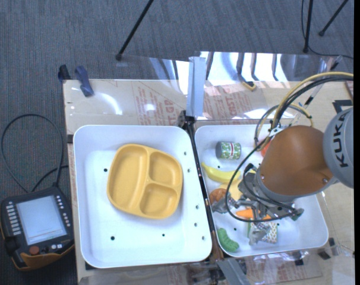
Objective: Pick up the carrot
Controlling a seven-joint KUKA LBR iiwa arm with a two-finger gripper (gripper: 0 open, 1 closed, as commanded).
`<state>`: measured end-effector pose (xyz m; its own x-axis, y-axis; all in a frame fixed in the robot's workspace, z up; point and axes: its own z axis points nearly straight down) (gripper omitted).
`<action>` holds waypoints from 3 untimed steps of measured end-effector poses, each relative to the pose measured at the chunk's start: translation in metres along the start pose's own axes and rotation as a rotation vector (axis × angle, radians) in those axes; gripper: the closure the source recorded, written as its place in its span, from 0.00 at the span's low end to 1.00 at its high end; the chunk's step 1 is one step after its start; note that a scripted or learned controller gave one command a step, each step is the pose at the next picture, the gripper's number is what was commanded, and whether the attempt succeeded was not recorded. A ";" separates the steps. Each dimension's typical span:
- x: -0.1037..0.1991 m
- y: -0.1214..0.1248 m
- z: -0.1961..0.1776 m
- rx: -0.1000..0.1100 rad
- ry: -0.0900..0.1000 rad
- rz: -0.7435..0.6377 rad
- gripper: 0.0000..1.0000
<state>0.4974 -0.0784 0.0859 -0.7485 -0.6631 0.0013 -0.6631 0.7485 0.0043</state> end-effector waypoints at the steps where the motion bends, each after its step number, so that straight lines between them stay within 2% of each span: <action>1: -0.003 0.002 -0.009 -0.002 -0.002 -0.007 1.00; 2: -0.026 0.031 -0.164 0.006 -0.007 -0.031 1.00; 3: -0.025 0.031 -0.162 0.003 -0.004 -0.029 0.00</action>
<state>0.4966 -0.0391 0.2477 -0.7292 -0.6843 -0.0026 -0.6843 0.7292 0.0015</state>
